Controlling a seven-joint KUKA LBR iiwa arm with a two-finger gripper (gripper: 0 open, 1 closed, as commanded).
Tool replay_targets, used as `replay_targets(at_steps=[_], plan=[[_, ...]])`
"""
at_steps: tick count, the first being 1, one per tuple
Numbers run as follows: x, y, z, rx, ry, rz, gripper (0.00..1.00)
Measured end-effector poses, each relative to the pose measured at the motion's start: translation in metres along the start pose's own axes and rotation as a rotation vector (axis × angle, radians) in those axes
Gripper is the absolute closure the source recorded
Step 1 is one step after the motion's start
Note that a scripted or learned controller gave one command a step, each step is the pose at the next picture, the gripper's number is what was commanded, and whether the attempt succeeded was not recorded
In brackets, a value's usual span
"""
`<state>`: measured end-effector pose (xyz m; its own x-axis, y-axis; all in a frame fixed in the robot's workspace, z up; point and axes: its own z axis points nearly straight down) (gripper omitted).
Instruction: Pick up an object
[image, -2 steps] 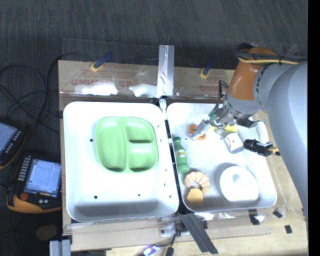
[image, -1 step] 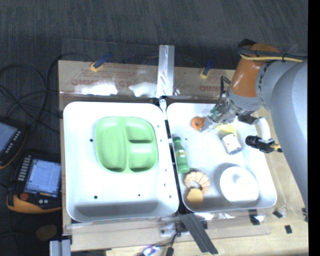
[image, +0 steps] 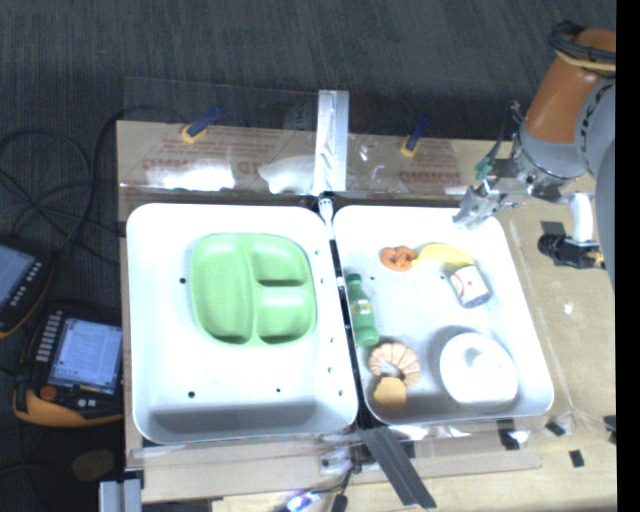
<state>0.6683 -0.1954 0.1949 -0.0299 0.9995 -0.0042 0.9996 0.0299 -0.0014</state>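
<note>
Since the arm reaches in from the right, the scene is listed here from the near edge of the bench to the far one.

Near corner of right bin: a white round lid (image: 478, 366) is lying flat, close to the near wall of the right bin (image: 535, 330).

Beside it: a tan ridged toy (image: 391, 370) is seen to the left of the lid, near the divider between the bins.

Along the divider: a green bottle (image: 360, 310) is laid with its long axis running near to far, just beside the left wall of this bin.

Left bin: a green tray (image: 252, 285) with compartments is resting in the left bin (image: 160, 390); it is well apart from the arm.

Middle of right bin: a small white carton (image: 470, 286) is lying tilted, touching or almost touching the banana (image: 443, 254).

Far part of right bin: an orange pretzel (image: 398, 259) is placed just left of the banana, whose long axis runs left to right.

Gripper: the gripper (image: 478, 203) is held over the far right corner of the right bin, above the rim. Nothing is seen between its fingers; whether they are spread or pressed together cannot be told.

Deciding relation: the banana and the carton are judged the nearest things, lying nearer and slightly left of the gripper, so a short move toward the near side and down would be needed.
</note>
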Motion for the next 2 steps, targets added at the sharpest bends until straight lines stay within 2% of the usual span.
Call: replay_targets(at_steps=[1,2], plan=[[0.014,0.0,0.058,0.002,0.003,0.143,1.0],[0.031,-0.064,0.065,0.002,0.006,0.327,1.0]])
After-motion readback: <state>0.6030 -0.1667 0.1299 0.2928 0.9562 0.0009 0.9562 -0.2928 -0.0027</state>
